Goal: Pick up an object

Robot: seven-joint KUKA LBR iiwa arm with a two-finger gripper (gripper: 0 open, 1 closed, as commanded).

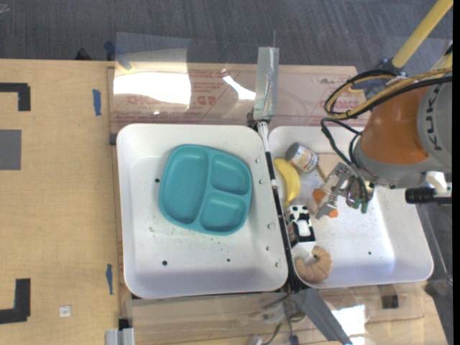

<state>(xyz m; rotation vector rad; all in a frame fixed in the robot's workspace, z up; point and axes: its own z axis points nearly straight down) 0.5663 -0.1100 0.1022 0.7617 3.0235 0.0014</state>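
Wooden bench under two white bins; left bin carries teal divided plate. Right bin holds clutter. Gripper low over right bin; whether fingers are released or clenched, cannot tell. No object seen between them. Orange item just beside fingertips, banana further left of them, can up-left, black-white toy below-left, pretzel-like piece well below. Risk: crowded cluster near fingers; closing may nudge neighbours or pinch nothing, judging by tight spacing.
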